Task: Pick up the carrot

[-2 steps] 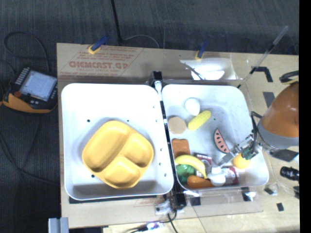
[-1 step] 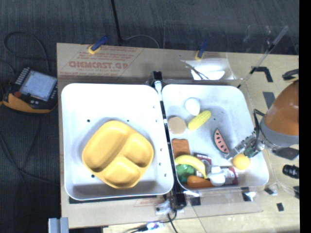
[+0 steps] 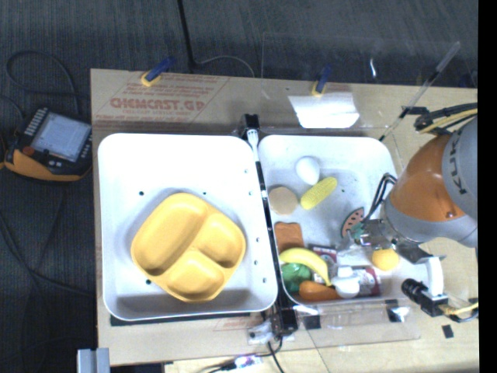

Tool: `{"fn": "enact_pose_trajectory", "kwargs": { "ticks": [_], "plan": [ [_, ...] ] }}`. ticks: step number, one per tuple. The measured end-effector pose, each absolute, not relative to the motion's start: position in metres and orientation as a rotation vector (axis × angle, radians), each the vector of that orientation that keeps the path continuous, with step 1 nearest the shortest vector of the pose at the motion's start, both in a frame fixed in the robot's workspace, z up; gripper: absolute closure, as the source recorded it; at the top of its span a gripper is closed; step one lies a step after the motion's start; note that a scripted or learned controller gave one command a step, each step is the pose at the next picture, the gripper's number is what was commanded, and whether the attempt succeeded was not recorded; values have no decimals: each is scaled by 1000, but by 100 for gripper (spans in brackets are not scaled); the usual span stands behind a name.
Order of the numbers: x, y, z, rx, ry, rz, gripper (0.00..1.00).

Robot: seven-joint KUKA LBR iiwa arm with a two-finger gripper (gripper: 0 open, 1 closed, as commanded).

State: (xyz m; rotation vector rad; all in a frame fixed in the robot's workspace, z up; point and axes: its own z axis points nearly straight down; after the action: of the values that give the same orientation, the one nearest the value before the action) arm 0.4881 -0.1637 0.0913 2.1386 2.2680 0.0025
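The carrot [image 3: 317,291] lies at the right bin's [image 3: 388,155] front edge, left of the gripper [image 3: 371,241].

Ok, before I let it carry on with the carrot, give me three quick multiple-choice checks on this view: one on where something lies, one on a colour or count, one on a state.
1. Where does the carrot lie?
A. In the left bin, on the yellow tray
B. At the near edge of the right bin, beside the banana
C. On the bench outside both bins

2. What colour is the divided tray in the left bin?
A. Yellow
B. Blue
C. Red

3. What state is the carrot in?
A. Lifted clear of the bin
B. Resting in the bin, apart from the gripper
C. Standing upright on the tray

Answers: 1 B, the orange carrot sits low in the right bin, just below the banana. 2 A, the tray is plainly yellow. 3 B, the carrot lies among the other items while the gripper is off to its right.
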Motion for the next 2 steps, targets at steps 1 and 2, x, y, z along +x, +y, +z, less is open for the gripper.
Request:
{"fn": "enact_pose_trajectory", "kwargs": {
  "ticks": [1, 2],
  "plan": [
    [488, -159, 90, 2140, 2279, 9, 0],
    [557, -214, 89, 1953, 2482, 22, 0]
  ]
}}
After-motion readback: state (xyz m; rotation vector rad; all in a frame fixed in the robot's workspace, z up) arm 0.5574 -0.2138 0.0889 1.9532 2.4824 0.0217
